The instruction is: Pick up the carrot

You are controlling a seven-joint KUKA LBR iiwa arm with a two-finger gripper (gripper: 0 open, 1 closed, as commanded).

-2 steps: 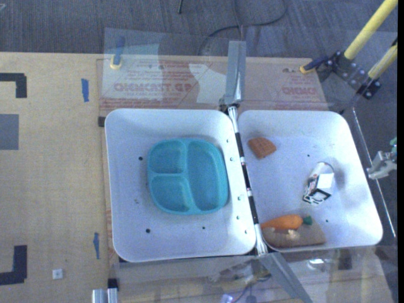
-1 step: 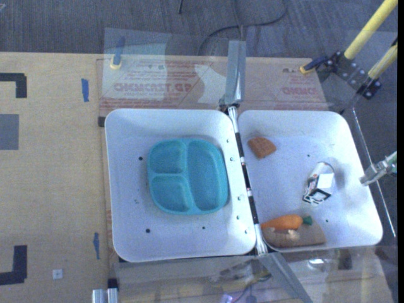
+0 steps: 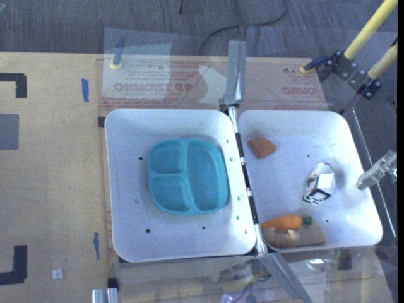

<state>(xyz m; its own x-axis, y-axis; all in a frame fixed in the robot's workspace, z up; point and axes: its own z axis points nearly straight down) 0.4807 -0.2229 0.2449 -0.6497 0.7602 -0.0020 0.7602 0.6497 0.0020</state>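
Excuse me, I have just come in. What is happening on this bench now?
A robot arm is meant to pick up the orange toy carrot, which lies near the front edge of the right white bin, touching a flat brown piece. The arm's pincer is at that bin's right edge, apart from the carrot, holding nothing visible. The right bin also holds a small brown lump and a black-and-white object. A teal divided plate sits in the left white bin.

i see the carrot (image 3: 283, 222), orange with a small green top at its right end, lying flat, lengthwise across the right bin's (image 3: 353, 169) near edge
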